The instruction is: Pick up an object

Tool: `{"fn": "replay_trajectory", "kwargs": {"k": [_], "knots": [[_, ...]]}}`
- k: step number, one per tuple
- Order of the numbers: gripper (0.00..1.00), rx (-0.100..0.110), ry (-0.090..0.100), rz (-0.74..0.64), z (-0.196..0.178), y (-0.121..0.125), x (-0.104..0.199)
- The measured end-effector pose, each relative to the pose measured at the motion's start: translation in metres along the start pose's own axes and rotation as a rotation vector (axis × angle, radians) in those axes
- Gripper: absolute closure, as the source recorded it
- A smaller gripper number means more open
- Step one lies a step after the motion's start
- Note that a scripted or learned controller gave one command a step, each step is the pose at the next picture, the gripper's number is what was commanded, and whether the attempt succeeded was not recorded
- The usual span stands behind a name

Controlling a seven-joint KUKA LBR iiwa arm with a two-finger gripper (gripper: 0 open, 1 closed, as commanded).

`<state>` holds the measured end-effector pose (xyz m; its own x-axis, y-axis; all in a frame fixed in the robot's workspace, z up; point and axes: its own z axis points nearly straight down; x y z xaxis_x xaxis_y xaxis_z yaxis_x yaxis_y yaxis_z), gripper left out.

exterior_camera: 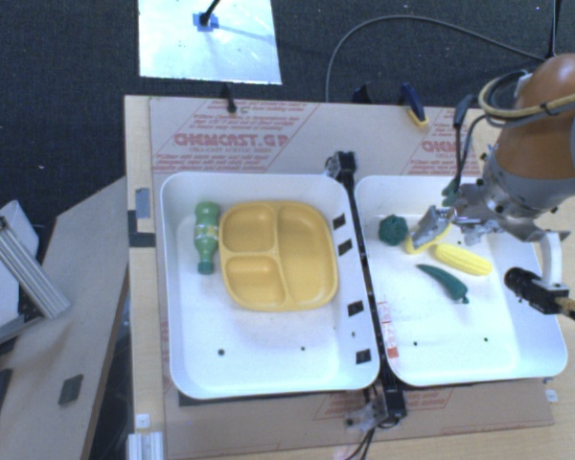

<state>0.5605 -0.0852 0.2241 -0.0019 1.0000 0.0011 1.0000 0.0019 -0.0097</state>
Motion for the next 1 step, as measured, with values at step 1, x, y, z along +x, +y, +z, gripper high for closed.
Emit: {"fn": "replay_trajectory", "kwargs": {"k": [1], "knots": [[0.0,-0.011,-0.001,-0.002,-0.0056,0.0024,0.0001]]}}
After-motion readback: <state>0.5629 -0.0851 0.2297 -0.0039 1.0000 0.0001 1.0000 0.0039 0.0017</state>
